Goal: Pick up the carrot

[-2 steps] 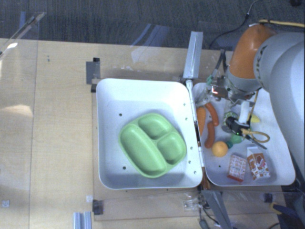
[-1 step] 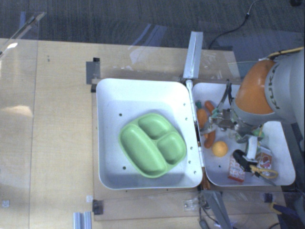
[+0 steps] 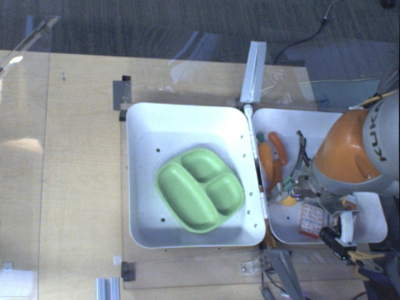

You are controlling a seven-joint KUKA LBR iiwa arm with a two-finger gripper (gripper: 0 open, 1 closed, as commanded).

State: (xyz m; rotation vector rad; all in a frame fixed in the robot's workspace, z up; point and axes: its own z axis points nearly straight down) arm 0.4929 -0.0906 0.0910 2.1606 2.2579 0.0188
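At the near edge of the wooden surface (image 3: 62, 167), low on the right, sit some black and white parts of the arm's gear. Just above them is the right bin (image 3: 284, 230). In its near corner lies a small flat packet (image 3: 310, 220) with red and white marks. Beside the packet, a bit farther back, is a small yellow thing (image 3: 288, 200).

The arm (image 3: 350, 152) comes in from the right. Its big orange band hangs over the right bin. The claw (image 3: 299, 183) sits low in the bin, near the middle, just above the yellow thing. It is dark and tangled with wires, so I cannot tell how it stands.

The carrot (image 3: 267, 161) lies in the right bin, close to the left wall, just left of the claw. It is orange and long and points away from us. Next to it, a bit farther back, lies a second long orange-red thing (image 3: 278, 147), tilted.

The left bin (image 3: 144, 130) is bigger in the view. A green plate (image 3: 200, 189) with three parts rests in its middle, turned at a slant.

Farther back, a grey metal bar (image 3: 253, 70) stands up between the two bins. Behind the surface is dark carpet (image 3: 156, 8) with a black cable (image 3: 325, 20) on it.
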